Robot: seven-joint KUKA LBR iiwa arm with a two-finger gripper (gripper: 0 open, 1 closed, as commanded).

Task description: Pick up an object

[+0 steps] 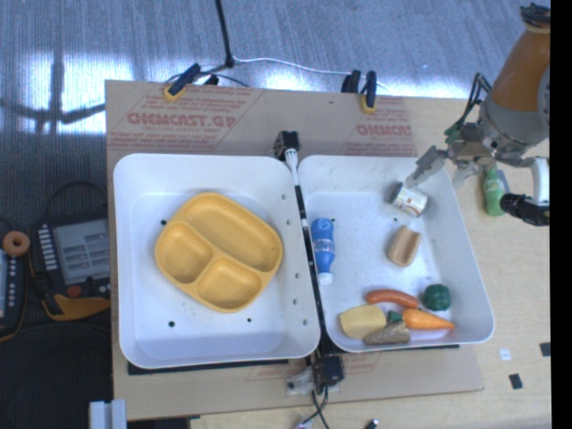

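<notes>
The right bin (465,266) holds several objects. A blue bottle (322,244) lies against its left wall and a tan cylinder (403,246) rests mid-bin. Along the front lie a red sausage (391,298), a green ball (436,296), a carrot (427,321), a yellow block (361,320) and a brown piece (389,334). A small white can with a red label (409,201) sits at the back of this bin. My gripper (427,166) hangs over the bin's back right corner, just above and right of the can. Whether it touches the can is unclear.
The left bin (134,311) bears a yellow divided plate (219,250). A green bottle-like object (492,190) is outside the right bin's right wall, below the wrist. Clamps and a cable run along the board's far edge (268,92).
</notes>
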